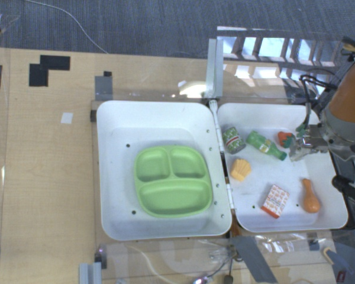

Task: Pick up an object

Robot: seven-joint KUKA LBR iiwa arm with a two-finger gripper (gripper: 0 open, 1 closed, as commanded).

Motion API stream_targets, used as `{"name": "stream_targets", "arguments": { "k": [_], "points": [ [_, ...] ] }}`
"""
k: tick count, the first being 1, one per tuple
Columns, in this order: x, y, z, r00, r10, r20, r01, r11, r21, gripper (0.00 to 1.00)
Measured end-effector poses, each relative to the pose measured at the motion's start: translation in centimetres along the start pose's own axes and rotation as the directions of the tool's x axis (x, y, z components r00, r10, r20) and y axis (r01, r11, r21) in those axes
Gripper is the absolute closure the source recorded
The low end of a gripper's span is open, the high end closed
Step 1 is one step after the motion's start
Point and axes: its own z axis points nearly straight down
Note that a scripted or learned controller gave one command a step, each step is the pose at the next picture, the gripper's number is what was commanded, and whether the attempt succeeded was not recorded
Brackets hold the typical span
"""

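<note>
- Right bin (337,218), far-right part: gripper (300,148) sits low over the floor, arm coming in from the right edge w/ orange band above the wrist.
- Fingers: can't tell if wide or narrow; metal tip is too small and blurred. Nothing visibly between them.
- Nearest candidates: small red-and-green plastic toy piece (284,138), just beside gripper tip on its far-left side; green plastic bottle (265,145), next to that, further left.
- Key relation: bottle lies left of the tip, long axis running diagonal from upper-left to lower-right, its lower-right end pointing toward gripper. Judgement: a short shift left would put the tip over it; closing across the short width looks the better bet.
- Other items, same bin: green tin can w/ label (232,139) near the divider; yellow ridged corn-like toy (241,170) below it; red-and-white printed carton (275,200) toward near edge; orange pear-shaped squash toy (310,196) near-right, below gripper.
- Left bin (115,218): light-green divided plastic tray (173,180), well apart from arm.
- Pose: wrist angled down-left into the bin.
</note>
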Motion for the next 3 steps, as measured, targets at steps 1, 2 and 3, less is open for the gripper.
{"name": "stream_targets", "arguments": {
  "k": [1, 2, 3],
  "points": [
    [-4.0, 0.9, 1.5, 1.0, 0.0, 0.0, 0.0, 1.0, 0.001, 1.0],
    [-4.5, -1.0, -0.8, 1.0, 0.0, 0.0, 0.0, 1.0, 0.0, 1.0],
    [-4.6, -6.1, -1.2, 1.0, 0.0, 0.0, 0.0, 1.0, 0.001, 1.0]
  ]
}}
